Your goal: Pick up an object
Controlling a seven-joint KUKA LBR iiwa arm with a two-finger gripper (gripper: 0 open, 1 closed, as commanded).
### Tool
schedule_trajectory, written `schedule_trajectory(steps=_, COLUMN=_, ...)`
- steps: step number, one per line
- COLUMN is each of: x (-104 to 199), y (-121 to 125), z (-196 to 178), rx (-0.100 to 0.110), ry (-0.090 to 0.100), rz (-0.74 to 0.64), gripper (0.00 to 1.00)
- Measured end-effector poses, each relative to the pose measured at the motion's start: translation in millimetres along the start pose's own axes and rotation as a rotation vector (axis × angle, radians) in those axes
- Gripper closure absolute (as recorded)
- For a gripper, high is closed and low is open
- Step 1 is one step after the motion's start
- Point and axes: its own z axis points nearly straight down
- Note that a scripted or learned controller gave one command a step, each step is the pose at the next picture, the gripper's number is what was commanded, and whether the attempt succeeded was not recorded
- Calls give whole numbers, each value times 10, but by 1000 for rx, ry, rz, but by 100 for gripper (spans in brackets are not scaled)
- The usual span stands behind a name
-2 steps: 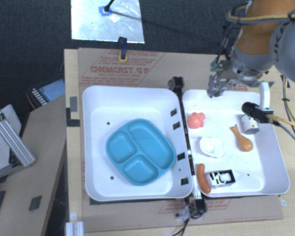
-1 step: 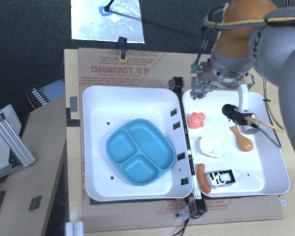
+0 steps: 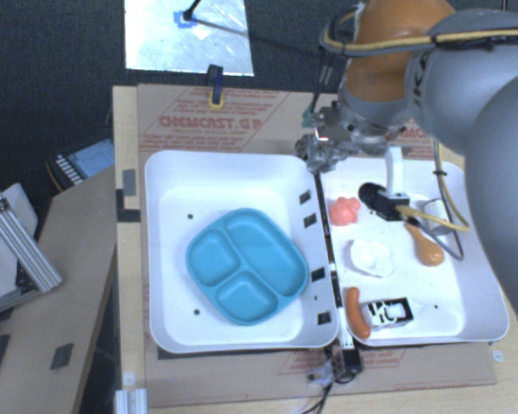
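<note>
A: Biggest first — we see the arm [image 3: 432,67] over the right bin [image 3: 475,317], claw [image 3: 321,152] at the bins' divider, top end.
B: Claw state?
A: We can't tell. Left bin [image 3: 168,317] has the blue tray [image 3: 246,266]. Right: brown spoon [image 3: 426,241], orange sausage [image 3: 356,310], white piece [image 3: 369,257], pink piece [image 3: 344,210].

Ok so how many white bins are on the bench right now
2. The left bin holds a blue divided plate. The right bin holds several small items; the arm covers its far right corner, so some items there may be hidden.
</note>
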Motion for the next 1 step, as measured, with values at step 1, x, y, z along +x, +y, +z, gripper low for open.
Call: schedule_trajectory(steps=1, x=515, y=49, z=4, rx=-1, ry=-1, rz=1, gripper=100)
